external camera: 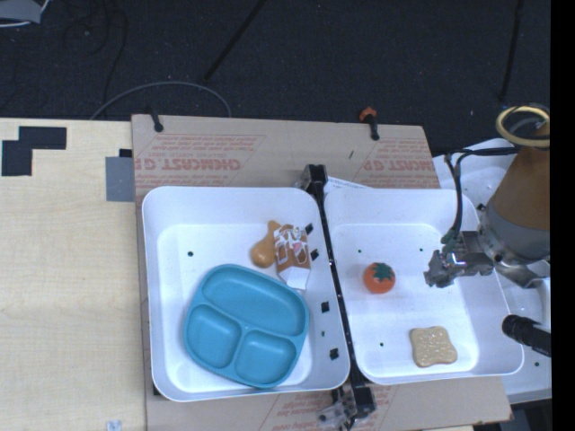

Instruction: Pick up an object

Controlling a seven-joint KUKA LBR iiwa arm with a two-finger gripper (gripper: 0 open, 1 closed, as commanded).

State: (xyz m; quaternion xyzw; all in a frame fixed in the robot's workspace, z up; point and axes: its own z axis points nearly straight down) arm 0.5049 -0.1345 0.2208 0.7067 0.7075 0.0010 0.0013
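Where tomato (379, 277) sits, toast (433, 347) near

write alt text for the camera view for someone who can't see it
A grey robot arm's gripper hovers over the right white bin, beside a toy tomato and a toast slice. The left white bin holds a blue divided plate and a brown gingerbread-like toy.

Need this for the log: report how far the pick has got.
Done: the end effector sits over the right bin. In hand: nothing visibly gripped. Left: the grasp itself; the tomato and toast lie on the bin floor.
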